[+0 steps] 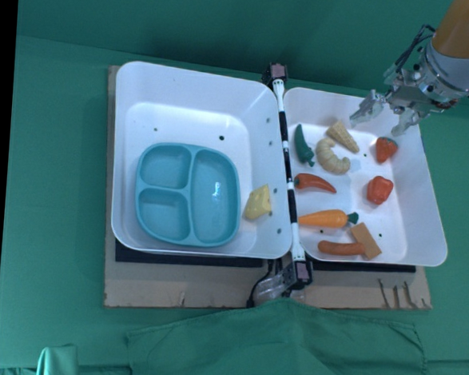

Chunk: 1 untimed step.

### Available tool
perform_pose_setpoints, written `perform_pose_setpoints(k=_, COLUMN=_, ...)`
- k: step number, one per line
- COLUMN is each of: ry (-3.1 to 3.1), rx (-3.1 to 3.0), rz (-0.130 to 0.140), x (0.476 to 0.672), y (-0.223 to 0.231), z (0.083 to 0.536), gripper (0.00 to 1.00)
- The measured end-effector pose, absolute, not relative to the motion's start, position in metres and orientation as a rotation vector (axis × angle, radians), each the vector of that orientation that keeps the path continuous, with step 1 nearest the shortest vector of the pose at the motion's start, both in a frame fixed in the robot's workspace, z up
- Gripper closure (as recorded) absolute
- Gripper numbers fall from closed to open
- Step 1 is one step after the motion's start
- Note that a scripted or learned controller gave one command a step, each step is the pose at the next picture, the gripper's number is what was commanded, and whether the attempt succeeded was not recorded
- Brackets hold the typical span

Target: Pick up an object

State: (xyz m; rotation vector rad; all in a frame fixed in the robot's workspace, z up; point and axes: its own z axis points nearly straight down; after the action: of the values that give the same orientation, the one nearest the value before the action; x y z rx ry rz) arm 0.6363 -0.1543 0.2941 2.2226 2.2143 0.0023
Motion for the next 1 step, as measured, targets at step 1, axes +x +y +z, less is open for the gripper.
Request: perform_pose_setpoints(k=1, ry=2.222, rx=2.219, rz=0.007, x=0.661, y=-0.1798, z=0.2161, gripper=0.0)
